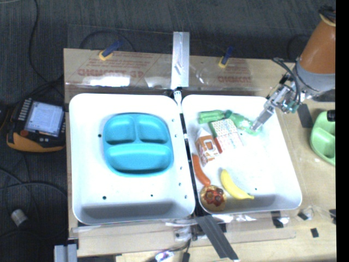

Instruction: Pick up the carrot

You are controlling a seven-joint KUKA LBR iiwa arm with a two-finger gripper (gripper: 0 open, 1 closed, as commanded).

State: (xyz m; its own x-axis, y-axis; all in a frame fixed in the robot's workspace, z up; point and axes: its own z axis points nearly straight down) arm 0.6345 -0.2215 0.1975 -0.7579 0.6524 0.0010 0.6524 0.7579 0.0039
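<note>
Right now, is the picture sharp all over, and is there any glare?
In the camera view, the white bins look bright and washed out, with glare on the clear sheet behind them; the carrot is fairly crisp, while the claw looks soft and slightly smeared.
</note>
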